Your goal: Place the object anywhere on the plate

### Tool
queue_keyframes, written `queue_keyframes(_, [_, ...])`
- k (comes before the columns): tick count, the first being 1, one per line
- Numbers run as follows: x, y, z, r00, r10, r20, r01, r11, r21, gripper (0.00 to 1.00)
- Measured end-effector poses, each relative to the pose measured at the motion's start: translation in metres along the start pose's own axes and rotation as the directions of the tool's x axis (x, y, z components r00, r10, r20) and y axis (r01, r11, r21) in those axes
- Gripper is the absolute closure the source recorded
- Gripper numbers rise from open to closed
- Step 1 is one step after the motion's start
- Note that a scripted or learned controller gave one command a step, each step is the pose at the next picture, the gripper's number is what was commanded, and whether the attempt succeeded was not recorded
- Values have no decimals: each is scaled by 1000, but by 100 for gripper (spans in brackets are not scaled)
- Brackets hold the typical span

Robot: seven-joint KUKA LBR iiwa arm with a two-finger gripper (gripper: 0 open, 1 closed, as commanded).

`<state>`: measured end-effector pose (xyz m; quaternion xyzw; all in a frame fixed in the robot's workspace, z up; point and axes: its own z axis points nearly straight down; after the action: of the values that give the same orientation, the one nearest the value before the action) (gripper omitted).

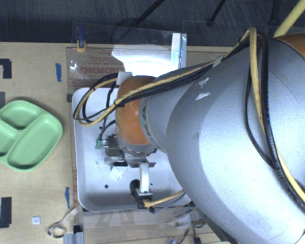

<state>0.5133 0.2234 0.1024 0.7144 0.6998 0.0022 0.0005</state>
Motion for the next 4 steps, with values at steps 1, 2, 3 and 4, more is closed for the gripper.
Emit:
queue_keyframes(1, [1, -7, -60, 1000, 10, 3, -10, 1000, 5, 100])
queue_keyframes(2, [3, 83, -11, 1000, -5, 3, 5, 1000, 5, 100])
queue_keyframes(3, [5, 58, -115, 990, 144, 4, -144, 990, 5, 100])
queue_keyframes(4, [2, 24, -27, 901, 433, 7, -433, 901, 7, 100])
